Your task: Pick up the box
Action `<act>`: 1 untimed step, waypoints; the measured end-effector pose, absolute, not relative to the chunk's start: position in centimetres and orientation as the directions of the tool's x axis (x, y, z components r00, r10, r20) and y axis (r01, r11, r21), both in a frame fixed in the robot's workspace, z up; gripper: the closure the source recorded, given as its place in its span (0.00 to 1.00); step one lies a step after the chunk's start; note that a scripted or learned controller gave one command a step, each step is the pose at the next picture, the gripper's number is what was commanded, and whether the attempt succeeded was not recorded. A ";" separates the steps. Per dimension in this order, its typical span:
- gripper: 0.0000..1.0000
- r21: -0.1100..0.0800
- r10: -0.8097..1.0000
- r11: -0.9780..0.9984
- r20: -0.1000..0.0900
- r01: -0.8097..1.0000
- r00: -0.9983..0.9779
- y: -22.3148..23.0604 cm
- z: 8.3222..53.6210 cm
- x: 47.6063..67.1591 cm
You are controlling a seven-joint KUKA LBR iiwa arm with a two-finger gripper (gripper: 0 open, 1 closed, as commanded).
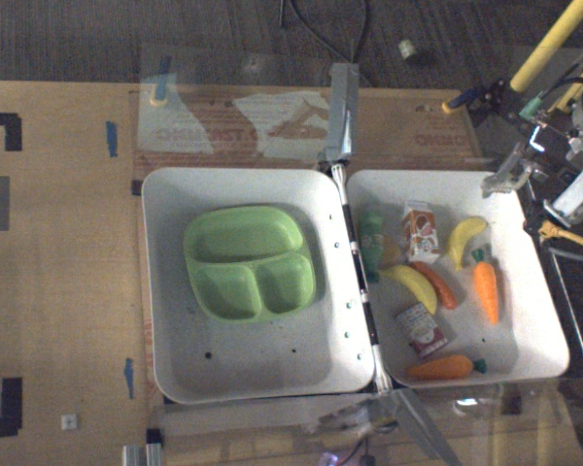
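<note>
Box (421,233): stands in the right bin (554,343), near its far edge, between bottle (371,236) and banana (465,238).
Pincer (510,175): over the bin's far right corner; spread or pressed, you cannot tell.
Approach: drop straight down, clearing the banana.

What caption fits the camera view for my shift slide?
Start of box pick: small carton box among toy bananas and carrots in the right bin; green divided plate in the left bin.
</note>
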State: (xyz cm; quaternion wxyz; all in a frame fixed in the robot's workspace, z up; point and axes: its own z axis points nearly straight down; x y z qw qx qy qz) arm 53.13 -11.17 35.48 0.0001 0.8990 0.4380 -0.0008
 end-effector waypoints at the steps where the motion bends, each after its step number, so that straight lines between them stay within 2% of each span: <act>1: 0.00 -0.004 0.820 -0.573 -0.001 0.820 0.573 -5.3 20.6 49.1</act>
